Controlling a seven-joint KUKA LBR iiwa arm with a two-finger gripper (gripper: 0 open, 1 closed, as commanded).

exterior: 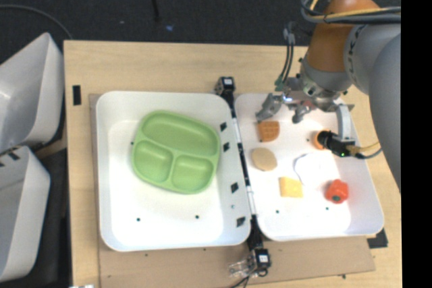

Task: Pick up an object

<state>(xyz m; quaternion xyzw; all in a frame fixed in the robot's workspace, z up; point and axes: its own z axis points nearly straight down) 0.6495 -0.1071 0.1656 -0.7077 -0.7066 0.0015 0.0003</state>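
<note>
The right bin (pixel 358 212) holds several small food pieces: an orange-brown block (pixel 269 131), a tan oval piece (pixel 264 159), a yellow wedge (pixel 291 187), a red and orange piece (pixel 337 191) and a small orange piece (pixel 319 140) near the bin's right wall. My gripper (pixel 284 108) hangs over the far part of this bin, just above and right of the orange-brown block. Its two fingers are spread apart with nothing between them. The grey arm with its orange band (pixel 331 44) comes in from the upper right.
The left bin (pixel 111 212) holds a green divided plate (pixel 177 152). A black-clipped divider (pixel 237 152) runs between the two bins. White containers (pixel 27 91) stand off the bench to the left. A white outline mark (pixel 302 162) lies on the right bin's floor.
</note>
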